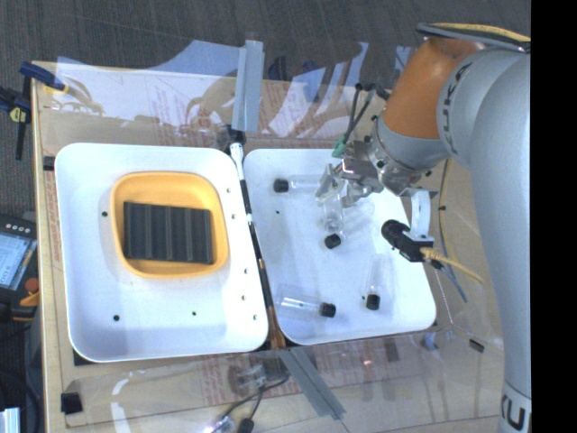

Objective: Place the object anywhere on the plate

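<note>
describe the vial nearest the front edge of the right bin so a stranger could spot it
Find the right bin, the one without the yellow plate. Along its near edge, by the left corner, lies a clear vial with a black cap. It is the one lying sideways, cap pointing right.

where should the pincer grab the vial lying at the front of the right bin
Grip the vial across its clear body, just left of the black cap, coming straight down from above. It lies flat on the floor of the right bin, roughly left to right, so the fingers should close front to back across its narrow width.
</note>
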`<state>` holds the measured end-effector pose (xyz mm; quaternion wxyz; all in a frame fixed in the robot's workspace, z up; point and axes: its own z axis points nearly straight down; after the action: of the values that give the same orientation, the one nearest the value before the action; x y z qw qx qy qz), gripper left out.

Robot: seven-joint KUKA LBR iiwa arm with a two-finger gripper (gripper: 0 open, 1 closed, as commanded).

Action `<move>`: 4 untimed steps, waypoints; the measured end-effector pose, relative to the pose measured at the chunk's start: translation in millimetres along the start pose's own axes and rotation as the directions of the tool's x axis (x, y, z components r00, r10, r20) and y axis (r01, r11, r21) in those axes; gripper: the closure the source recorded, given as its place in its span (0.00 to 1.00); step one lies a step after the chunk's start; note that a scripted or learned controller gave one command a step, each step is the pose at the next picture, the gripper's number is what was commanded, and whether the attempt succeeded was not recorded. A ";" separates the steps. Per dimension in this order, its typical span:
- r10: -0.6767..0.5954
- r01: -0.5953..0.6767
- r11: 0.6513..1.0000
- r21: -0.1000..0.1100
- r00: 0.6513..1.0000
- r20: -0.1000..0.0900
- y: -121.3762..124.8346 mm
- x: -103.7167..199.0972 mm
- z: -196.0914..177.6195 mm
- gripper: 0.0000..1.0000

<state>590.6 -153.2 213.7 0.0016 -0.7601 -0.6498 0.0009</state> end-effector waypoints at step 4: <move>-0.524 0.524 0.852 0.002 0.852 0.000 12.5 91.7 8.0 0.00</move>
<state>617.2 -64.6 205.7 0.0023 -0.5546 -0.8321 0.0016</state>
